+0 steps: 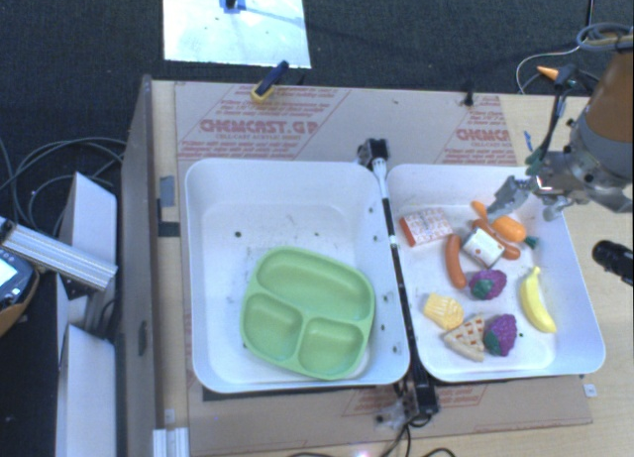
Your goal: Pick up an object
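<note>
The right bin [580, 341] holds several toy foods. Among them are an orange carrot [502, 226], a small white and red box [482, 245], a red sausage [454, 260], a pink patterned block [426, 225], a banana [536, 300], two purple grape bunches [486, 284] [501, 333], a yellow piece [444, 310] and a pizza slice [464, 338]. My gripper [532, 199] hangs over the bin's far right part, just above and right of the carrot. Its fingers stand open with nothing between them.
A green divided plate [309, 314] lies in the left bin [213, 247]. A black clip [374, 153] sits at the top of the wall between the bins. A yellow and black tool [267, 82] lies on the cardboard behind them.
</note>
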